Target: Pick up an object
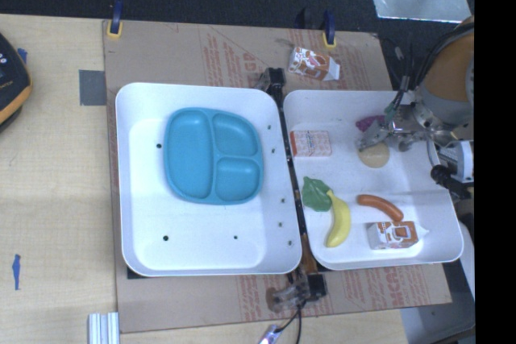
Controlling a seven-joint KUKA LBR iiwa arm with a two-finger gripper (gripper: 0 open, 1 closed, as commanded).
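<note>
My claw (385, 133) hangs in the upper right part of the right bin (435, 254), and I cannot tell how wide it stands. A pale round disc (374, 157) lies just below it, and a small purple piece (370, 123) sits just to its left. A small carton (310, 143) rests further left in the same bin. Lower down lie a green item (316, 194), a banana (339, 223), a sausage (380, 207) and another carton (393, 235). My arm (446, 84) reaches in from the right edge, bent down over the bin. The left bin (145, 246) holds a blue divided plate (214, 155). Both bins sit on cardboard (201, 52) on a pale wooden table (48, 197).
</note>
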